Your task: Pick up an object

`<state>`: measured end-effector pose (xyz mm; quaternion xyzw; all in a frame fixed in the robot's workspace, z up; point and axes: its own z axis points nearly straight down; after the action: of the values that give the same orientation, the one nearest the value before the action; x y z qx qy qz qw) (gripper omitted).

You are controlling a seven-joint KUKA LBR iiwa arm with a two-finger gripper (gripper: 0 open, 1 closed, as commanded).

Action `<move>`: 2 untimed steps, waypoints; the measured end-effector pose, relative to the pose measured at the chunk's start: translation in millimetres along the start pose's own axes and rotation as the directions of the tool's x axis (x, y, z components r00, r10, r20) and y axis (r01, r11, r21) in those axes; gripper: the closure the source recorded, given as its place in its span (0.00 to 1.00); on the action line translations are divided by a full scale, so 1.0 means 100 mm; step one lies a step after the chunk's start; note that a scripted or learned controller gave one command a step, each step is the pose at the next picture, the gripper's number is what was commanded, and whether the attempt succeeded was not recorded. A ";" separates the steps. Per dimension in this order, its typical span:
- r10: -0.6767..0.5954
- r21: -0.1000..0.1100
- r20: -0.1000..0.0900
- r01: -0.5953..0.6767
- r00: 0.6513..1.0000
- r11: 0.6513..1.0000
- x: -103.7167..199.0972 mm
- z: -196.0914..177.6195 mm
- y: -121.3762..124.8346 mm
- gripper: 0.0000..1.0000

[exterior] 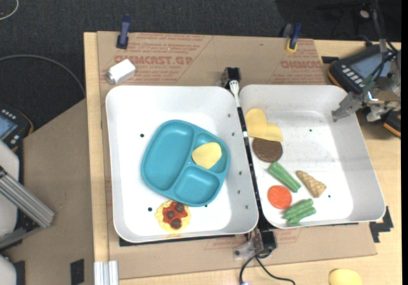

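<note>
One pizza slice (pixel 172 215), one blue tray (pixel 169 156), two bins (pixel 127 124)

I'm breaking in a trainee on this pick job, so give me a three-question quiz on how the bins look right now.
1. True or false: the yellow piece lies in a compartment of the blue divided plate.
2. Which bin holds the pizza slice?
A. the left bin
B. the right bin
C. neither, it lies on the bench
3. Fill in: the gripper is at the ____ bin's far right corner.

Key
1. True. It sits in the plate's upper right compartment.
2. A. It lies near the front edge, just below the plate.
3. right. It is well away from the orange round piece and the other toy foods.
</note>
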<state>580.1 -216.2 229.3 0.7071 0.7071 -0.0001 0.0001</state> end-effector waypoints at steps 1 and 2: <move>0.000 -0.014 0.006 0.000 1.000 1.000 0.00 -1.12 -0.34 0.00; -0.003 -0.021 0.008 0.003 1.000 1.000 0.22 -3.17 -0.35 0.00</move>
<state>545.1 -194.2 545.9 0.7060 0.7081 0.0047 0.0103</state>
